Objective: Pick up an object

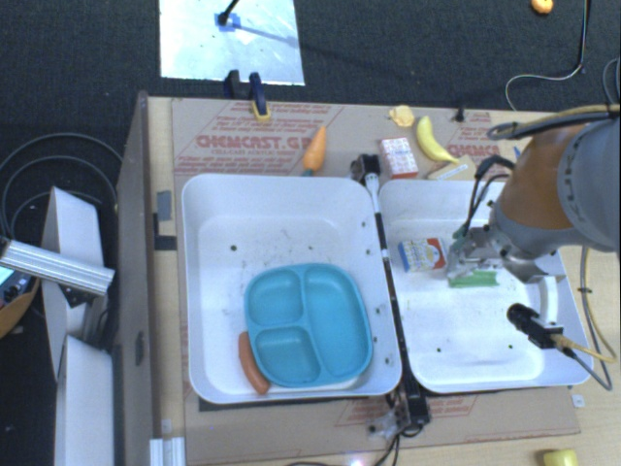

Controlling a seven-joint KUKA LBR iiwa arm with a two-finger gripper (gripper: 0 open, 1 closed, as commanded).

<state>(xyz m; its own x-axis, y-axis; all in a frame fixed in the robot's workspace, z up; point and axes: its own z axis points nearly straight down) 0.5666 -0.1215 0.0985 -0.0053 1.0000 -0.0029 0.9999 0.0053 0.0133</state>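
Note:
The right bin (466,367) holds a small white carton (421,254) with red and blue print near its left wall, and a flat green object (473,279) just right of it. My gripper (465,259) hangs low over the bin's middle, right above the green object and close beside the carton. Nothing can be seen held between its tips. In the left bin (223,221) a blue divided plate (307,322) lies at the front, and an orange sausage (252,361) rests against the plate's left front edge.
Behind the bins on the cardboard lie a carrot (313,149), a small pink-white box (398,156), a banana (430,139) and a black part (366,168). The grey and orange arm (553,187) covers the right bin's far right corner.

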